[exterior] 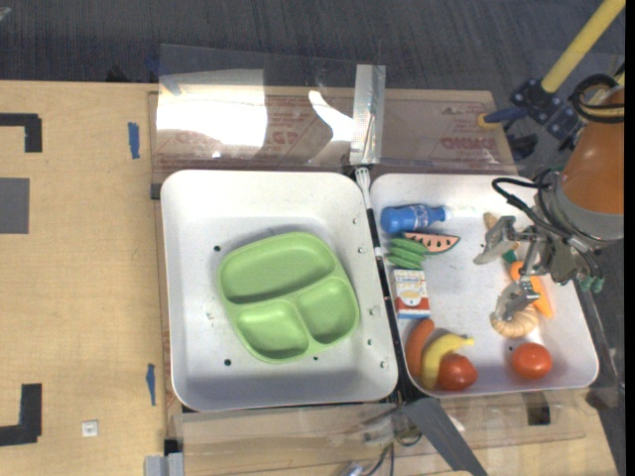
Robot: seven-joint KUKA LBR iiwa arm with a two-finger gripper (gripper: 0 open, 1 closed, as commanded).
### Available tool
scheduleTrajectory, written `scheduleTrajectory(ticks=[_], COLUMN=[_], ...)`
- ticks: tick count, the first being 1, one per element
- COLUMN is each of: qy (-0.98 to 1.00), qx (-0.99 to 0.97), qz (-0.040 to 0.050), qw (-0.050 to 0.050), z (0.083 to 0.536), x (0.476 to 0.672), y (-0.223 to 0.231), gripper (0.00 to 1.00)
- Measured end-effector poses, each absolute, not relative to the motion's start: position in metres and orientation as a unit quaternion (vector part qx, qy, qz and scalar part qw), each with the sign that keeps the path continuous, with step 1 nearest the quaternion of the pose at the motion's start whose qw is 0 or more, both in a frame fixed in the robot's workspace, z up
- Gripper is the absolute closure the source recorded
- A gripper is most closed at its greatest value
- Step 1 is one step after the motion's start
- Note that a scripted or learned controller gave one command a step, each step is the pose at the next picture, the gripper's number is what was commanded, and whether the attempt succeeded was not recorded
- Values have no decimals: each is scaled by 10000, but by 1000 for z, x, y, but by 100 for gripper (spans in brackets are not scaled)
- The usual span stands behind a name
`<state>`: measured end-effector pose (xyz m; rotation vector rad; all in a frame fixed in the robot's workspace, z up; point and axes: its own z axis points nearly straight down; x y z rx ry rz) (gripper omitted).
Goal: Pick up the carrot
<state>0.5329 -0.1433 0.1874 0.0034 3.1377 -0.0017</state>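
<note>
Camera view is showing a green three-compartment plastic plate [288, 296] sitting in the left white bin [189, 365], lower centre of frame. Toy foods are crowding the right white bin [575, 375]. At the right, the two-finger metal gripper [523, 278] is hanging over the small orange carrot [537, 294], fingers spread, seemingly straddling it without pinching.

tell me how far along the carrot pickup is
Done: the tool is down in the right bin, right at the carrot. In hand: closing in on it, though no clear grasp shows. Left: gripping it and lifting it out of the bin.
</note>
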Motion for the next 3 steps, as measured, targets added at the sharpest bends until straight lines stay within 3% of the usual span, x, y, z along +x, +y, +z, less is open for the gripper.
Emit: scheduleTrajectory(ticks=[1, 2, 3], qy=[9989, 9960, 9958], qx=[-457, -894, -903], qz=[-13, -9, -34], qw=[57, 46, 117], z=[99, 89, 103], x=[576, 551, 556], y=[-162, -210, -209], gripper=[0, 0, 100])
